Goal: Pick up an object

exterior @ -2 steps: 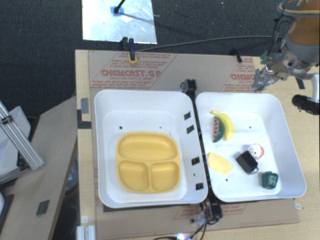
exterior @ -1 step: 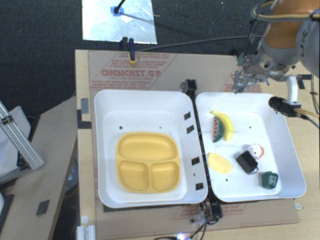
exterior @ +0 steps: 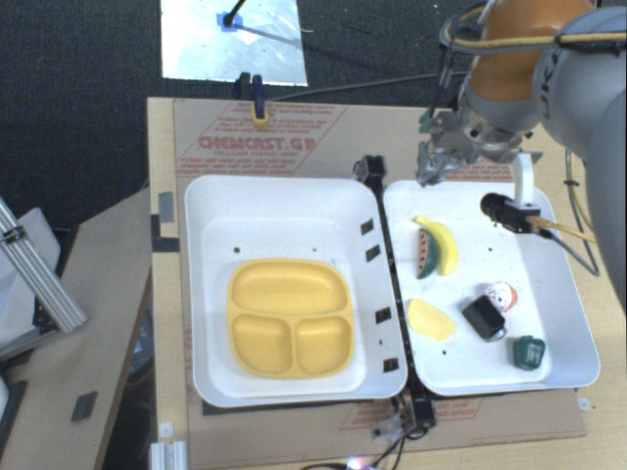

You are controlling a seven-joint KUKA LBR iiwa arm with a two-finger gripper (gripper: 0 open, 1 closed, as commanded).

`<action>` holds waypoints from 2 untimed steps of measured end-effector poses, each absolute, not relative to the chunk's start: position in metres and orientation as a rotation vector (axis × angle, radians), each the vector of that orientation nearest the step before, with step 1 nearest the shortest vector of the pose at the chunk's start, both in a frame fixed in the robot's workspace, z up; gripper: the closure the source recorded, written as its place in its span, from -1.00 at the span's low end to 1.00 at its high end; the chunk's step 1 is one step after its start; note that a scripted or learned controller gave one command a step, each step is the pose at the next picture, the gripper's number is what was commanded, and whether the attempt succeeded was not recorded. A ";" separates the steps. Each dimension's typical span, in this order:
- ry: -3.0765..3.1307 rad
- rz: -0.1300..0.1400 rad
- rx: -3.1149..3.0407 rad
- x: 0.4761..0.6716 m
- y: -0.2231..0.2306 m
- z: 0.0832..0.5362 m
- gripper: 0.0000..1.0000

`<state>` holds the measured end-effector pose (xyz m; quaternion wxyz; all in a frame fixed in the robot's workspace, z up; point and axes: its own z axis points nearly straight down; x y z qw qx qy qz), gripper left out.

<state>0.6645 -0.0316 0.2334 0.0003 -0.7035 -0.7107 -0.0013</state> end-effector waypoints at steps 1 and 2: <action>-2.232 -0.004 -2.211 0.658 0.022 0.241 1.00; -2.232 -0.004 -2.210 0.660 0.078 0.227 1.00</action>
